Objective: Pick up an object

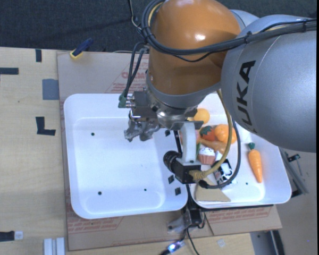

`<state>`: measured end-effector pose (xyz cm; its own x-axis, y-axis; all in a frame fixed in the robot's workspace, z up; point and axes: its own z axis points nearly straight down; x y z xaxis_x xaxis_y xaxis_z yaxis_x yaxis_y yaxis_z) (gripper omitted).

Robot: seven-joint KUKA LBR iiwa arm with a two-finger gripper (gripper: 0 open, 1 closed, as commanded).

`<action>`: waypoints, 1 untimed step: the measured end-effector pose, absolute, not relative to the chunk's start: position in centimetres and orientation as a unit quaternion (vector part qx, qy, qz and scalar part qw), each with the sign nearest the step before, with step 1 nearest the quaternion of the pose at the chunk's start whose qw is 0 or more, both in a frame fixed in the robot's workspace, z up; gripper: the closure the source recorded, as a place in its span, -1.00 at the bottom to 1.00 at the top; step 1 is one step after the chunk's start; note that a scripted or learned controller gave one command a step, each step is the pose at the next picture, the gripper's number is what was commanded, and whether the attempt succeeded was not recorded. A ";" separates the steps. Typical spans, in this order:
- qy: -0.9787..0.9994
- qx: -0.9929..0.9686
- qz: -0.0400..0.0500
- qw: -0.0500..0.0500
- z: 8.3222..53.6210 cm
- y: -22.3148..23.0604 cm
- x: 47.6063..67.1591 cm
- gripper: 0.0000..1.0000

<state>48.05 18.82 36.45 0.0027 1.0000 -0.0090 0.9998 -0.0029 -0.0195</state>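
Observation:
My gripper point(141, 130) hangs over the upper middle of the left white bin point(103, 166), low above its bare floor, and I see nothing in it. The arm's big orange band and grey body cover much of the right bin point(274, 193). That bin holds the objects: an orange carrot point(255, 165) near its right wall, a yellow ball point(202, 116), an orange fruit point(221, 133), a small cupcake-like toy point(206, 154) and a tan wedge point(218, 195) at the front. The arm hides the rest of that bin's contents.
Both bins rest on a brown cardboard sheet point(95, 78) on the wooden bench. A black bracket with cables point(178, 170) hangs from the wrist over the divide between the bins. A small blue and yellow item point(81, 48) lies at the cardboard's far corner.

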 end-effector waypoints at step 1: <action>-0.709 -0.705 0.002 0.001 35.4 23.6 48.2 1.00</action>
